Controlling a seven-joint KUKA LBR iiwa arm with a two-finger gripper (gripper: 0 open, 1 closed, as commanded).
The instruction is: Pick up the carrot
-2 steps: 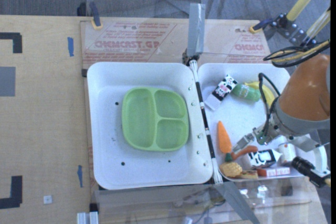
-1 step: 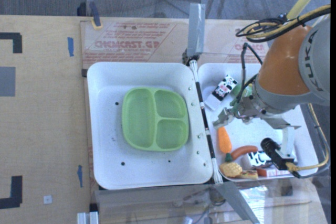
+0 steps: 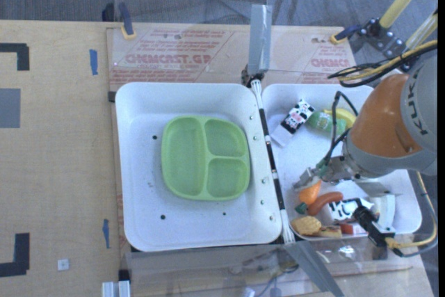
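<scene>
I'm hovering my end effector (image 3: 321,174) over the small orange plastic carrot (image 3: 311,193) — grip state unclear — light, stiff, slippery; I'm judging mid-body safest.

From my feed: both bins (image 3: 139,219) are plain white, the divided plate (image 3: 206,158) is lime green. The carrot (image 3: 310,192) is orange, with a red sausage-looking thing (image 3: 325,201) beside it. The little toy cow (image 3: 297,115) is black-and-white patched. The arm (image 3: 389,123) is grey with its orange band.

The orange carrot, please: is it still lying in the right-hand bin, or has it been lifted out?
In the bin. The small orange carrot lies on the right white bin's floor among other toy foods, beside the tool.
</scene>
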